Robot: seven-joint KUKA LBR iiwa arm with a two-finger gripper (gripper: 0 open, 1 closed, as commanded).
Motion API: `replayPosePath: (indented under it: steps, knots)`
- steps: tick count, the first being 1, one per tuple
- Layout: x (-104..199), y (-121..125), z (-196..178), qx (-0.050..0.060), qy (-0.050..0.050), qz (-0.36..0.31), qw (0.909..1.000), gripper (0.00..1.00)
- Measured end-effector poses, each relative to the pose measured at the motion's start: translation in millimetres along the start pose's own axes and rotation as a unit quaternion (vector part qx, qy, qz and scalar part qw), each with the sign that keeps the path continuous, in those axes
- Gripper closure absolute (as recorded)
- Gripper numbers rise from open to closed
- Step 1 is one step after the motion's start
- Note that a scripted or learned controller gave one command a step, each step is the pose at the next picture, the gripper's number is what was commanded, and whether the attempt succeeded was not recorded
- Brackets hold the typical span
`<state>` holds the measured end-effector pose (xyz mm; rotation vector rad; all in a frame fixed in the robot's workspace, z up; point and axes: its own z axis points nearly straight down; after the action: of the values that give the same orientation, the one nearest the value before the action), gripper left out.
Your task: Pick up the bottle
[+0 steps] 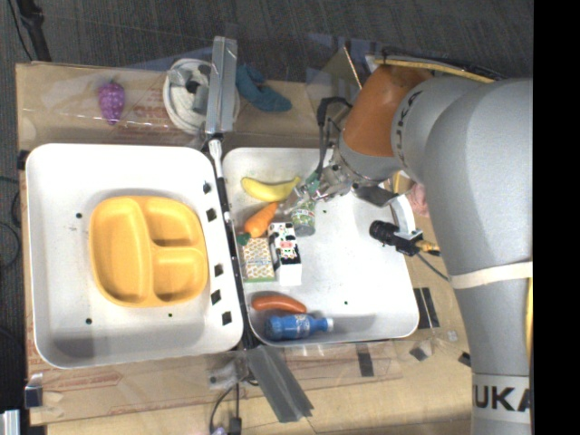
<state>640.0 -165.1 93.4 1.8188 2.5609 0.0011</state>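
One bottle (296,325) lies flat at the right bin's (381,279) near edge.
Gripper (313,196) sits well apart, over the banana (267,188) and carrot (259,219); finger state cannot be determined.

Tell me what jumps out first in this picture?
The big grey arm with its orange band fills the right side, its tool low over the right bin. A bright yellow divided tray lies in the left bin. A blue bottle lies at the right bin's near edge.

Robotics lab | KUKA arm (471,152) over taped surface (63,125) | two white bins (54,179) | toy food | dark carpet floor (136,7)
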Motion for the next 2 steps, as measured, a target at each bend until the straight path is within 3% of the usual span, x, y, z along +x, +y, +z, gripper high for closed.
replayPosePath:
  steps: [2]
  knots:
    - [0.9, 0.4, -14.5, 0.004, 0.002, -0.005, 1.0000, 1.00]
